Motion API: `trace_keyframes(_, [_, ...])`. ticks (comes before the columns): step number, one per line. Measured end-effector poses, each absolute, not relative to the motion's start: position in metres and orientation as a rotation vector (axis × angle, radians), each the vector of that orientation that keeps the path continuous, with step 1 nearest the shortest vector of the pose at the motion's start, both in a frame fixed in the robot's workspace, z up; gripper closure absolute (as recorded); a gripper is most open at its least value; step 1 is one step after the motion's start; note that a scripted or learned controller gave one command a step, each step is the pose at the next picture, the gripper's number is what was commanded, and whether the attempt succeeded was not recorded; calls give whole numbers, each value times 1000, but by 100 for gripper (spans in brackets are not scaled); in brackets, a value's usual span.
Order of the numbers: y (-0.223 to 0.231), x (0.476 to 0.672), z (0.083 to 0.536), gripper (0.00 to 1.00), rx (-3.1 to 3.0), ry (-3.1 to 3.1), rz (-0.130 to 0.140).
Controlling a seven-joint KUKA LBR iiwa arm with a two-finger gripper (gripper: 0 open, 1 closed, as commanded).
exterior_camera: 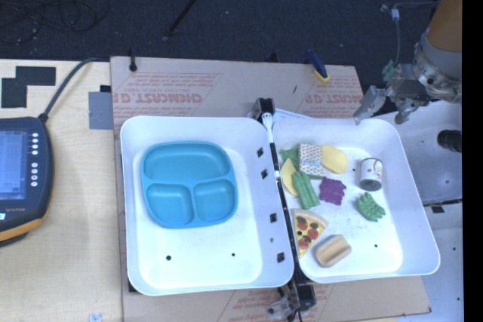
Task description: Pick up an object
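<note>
The right bin (pixel 392 253) holds several toy foods: a yellow lemon (pixel 334 159), a checkered block (pixel 310 158), a green pickle (pixel 305 190), a purple grape bunch (pixel 332 190), a small tin can (pixel 370 173), a green leafy piece (pixel 370 207), a pizza slice (pixel 307 228) and a bread roll (pixel 332 249). A banana (pixel 287 176) lies by the bin's left wall. My gripper (pixel 386 106) hangs open above the bin's far right corner, with nothing between its fingers. It stands well above and behind the can.
The left bin (pixel 151 268) bears a blue divided plate (pixel 189 183). A black divider (pixel 275 185) runs between the bins. A tablet (pixel 19 166) lies on the bench at left. A blue clip (pixel 318 65) sits on the cardboard behind the right bin.
</note>
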State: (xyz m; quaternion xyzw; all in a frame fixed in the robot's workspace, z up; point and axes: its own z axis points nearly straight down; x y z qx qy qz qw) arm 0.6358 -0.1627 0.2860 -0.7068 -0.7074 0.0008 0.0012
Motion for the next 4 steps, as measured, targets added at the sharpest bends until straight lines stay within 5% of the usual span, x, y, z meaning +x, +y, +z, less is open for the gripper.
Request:
trace_keyframes(1, [-109, 641, 141, 0, -2208, -2216, 10])
trace_keyframes(2, [-85, 612, 89, 0, -2227, -2226, 6])
trace_keyframes(3, [-87, 645, 88, 0, -2219, -2225, 0])
trace_keyframes(4, [-82, 643, 87, 0, -2217, -2221, 3])
